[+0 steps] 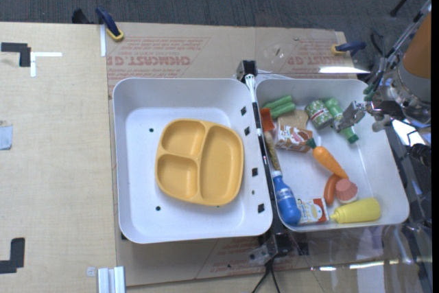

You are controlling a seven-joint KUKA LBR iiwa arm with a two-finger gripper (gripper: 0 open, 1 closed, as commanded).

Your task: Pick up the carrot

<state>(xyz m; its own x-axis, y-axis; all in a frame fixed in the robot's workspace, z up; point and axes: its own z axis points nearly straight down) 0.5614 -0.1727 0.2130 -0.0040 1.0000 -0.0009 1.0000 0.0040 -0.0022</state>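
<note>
The orange carrot (328,160) lies at a slant on the floor of the right bin (381,160), near its middle, with its thin end towards the front right. My gripper (364,121) hangs over the bin's back right part, up and to the right of the carrot and apart from it. It is open, with nothing between its fingers. A small green piece (352,136) lies just under its left finger.
Around the carrot lie a snack packet (293,138), green items (322,111), a red sausage (331,189), a yellow bottle (357,211) and a blue bottle (285,200). The left bin (130,168) holds a yellow divided plate (200,161).
</note>
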